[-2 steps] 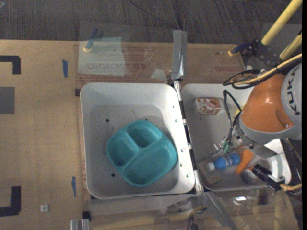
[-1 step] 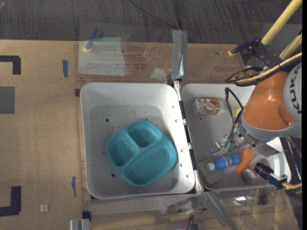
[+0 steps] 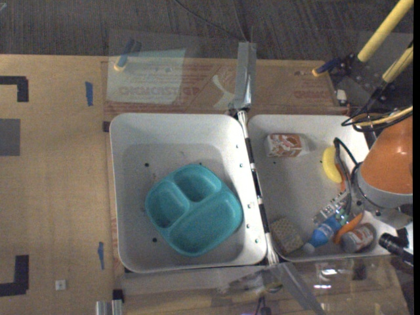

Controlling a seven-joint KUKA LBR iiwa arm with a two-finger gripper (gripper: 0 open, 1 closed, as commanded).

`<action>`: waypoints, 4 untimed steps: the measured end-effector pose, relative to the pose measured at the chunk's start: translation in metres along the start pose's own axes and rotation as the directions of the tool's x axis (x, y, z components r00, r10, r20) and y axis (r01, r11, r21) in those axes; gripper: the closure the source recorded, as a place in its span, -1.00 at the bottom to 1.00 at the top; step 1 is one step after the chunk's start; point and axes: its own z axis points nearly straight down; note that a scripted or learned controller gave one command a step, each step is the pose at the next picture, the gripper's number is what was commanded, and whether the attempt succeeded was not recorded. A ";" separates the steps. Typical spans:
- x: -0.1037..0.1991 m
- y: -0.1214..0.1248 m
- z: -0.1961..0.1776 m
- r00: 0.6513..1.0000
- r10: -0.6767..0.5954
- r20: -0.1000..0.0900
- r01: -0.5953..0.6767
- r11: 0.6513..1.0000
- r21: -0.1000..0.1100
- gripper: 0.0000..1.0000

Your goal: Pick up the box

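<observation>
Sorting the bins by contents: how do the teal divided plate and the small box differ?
The teal divided plate lies in the left bin; the box lies in the right bin. The plate is far larger than the box. The plate is plain teal; the box is white with reddish print. Both rest flat.

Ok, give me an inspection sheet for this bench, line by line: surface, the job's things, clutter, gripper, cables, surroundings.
Surface: two white bins side by side, left bin and right bin, on a brown bench.
Job's things: box lying near the right bin's far wall, untouched.
Clutter: teal divided plate in left bin; yellow object, blue bottle, sponge-like pad and small jar in right bin.
Gripper: hidden beneath the arm over the right bin's right side; state cannot be told.
Cables: black cable on the floor beyond the bench.
Surroundings: grey carpet, blue tape marks.
</observation>
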 end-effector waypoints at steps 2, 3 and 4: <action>0.101 0.071 -0.095 0.961 -0.275 -0.002 0.275 0.961 0.005 1.00; 0.124 0.079 -0.188 0.940 -0.340 -0.002 0.340 0.940 0.004 1.00; 0.143 0.090 -0.135 0.946 -0.323 -0.004 0.323 0.946 0.006 1.00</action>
